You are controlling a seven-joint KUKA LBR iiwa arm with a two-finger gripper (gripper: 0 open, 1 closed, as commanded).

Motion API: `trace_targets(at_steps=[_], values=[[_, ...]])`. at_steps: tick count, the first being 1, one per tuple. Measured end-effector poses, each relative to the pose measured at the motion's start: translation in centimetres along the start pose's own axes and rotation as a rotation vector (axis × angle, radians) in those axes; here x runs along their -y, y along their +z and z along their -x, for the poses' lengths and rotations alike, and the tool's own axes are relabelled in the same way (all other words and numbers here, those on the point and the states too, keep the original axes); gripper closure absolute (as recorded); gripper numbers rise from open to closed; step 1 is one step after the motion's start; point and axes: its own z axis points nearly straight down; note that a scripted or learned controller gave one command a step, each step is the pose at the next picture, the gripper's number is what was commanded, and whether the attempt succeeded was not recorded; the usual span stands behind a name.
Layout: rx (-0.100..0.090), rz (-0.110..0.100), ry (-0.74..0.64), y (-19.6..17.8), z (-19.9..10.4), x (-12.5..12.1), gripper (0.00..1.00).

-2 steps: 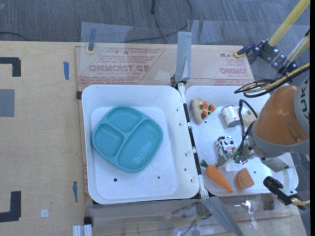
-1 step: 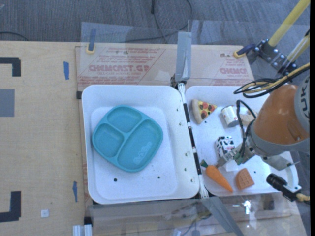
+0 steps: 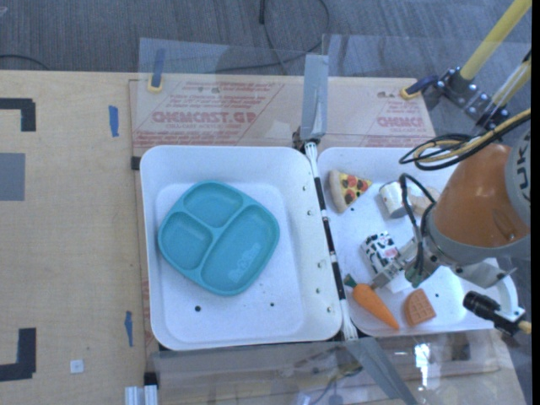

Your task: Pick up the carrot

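Spanning the bench (image 3: 67,251) side by side are two white bins: left bin (image 3: 169,327) and right bin (image 3: 359,163), touching along a hinged seam. The arm (image 3: 477,205), grey w/ orange band, comes in from 3 o'clock over the right bin. A teal divided plate (image 3: 219,237) lies tilted in the left bin's middle. The carrot (image 3: 375,305) lies at 7 o'clock in the right bin, green end toward the seam, tip toward 5. A waffle piece (image 3: 419,308) sits just beside it at 3 o'clock; a pizza slice (image 3: 346,187) at the bin's 11. The gripper (image 3: 395,266) hangs just above the carrot; fingers' state: can't tell.
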Motion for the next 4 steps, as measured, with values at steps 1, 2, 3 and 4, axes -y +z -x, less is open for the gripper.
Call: trace_targets(at_steps=[1,2,3,4], values=[[-0.008,0.000,0.001,-0.9,-0.2,0.0,1.00],[-0.012,-0.026,-0.113,-9.5,-5.3,-8.0,1.00],[-0.042,-0.021,-0.057,-9.1,-4.5,-2.6,1.00],[-0.037,-0.021,-0.069,-9.4,-6.0,-3.8,1.00]])
